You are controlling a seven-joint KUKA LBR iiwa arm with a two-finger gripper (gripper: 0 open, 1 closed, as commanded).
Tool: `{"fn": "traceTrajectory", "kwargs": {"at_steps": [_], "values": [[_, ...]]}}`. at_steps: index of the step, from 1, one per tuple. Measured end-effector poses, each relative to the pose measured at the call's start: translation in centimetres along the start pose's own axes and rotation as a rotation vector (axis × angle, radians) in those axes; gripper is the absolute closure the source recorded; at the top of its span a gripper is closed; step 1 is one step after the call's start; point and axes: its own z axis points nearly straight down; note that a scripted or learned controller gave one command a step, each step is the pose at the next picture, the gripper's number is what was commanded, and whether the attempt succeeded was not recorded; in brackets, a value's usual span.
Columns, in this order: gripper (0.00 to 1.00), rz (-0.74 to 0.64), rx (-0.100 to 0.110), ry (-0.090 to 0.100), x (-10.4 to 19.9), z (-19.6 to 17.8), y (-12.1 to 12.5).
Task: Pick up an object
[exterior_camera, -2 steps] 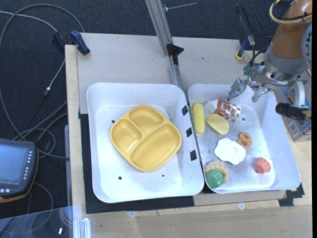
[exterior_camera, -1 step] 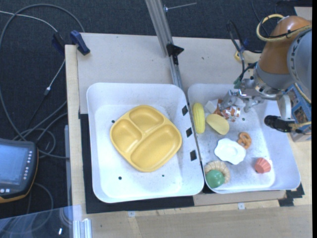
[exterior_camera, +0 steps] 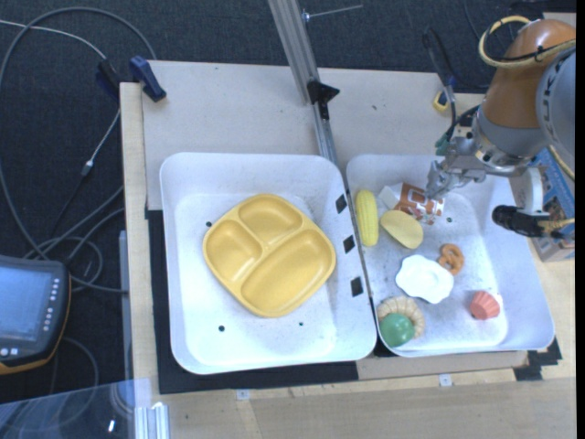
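Nearest me the green ball (exterior_camera: 397, 328) sits clear, but the hand (exterior_camera: 437, 187), grip unreadable, crowds the striped packet (exterior_camera: 420, 203) and may nudge the yellow wedge (exterior_camera: 402, 228) aside.

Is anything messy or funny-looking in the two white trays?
Nothing looks spilled or broken. The yellow plate sits a bit crooked in the left bin. The toy foods lie scattered in the right bin, and the gripper is right over a small orange-and-white packet.
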Motion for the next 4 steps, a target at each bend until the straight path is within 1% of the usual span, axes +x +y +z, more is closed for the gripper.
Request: {"fn": "traceTrajectory", "kwargs": {"at_steps": [1, 2, 3, 4], "values": [[1.0, 0.0, -0.005, -0.002, 0.3, -4.6, 0.7], [1.0, 0.0, -0.004, -0.002, 0.3, -6.8, 0.8], [1.0, -0.002, 0.005, 0.002, 4.9, -6.5, -2.3], [1.0, -0.004, 0.006, 0.003, 9.8, -6.0, -4.2]]}}
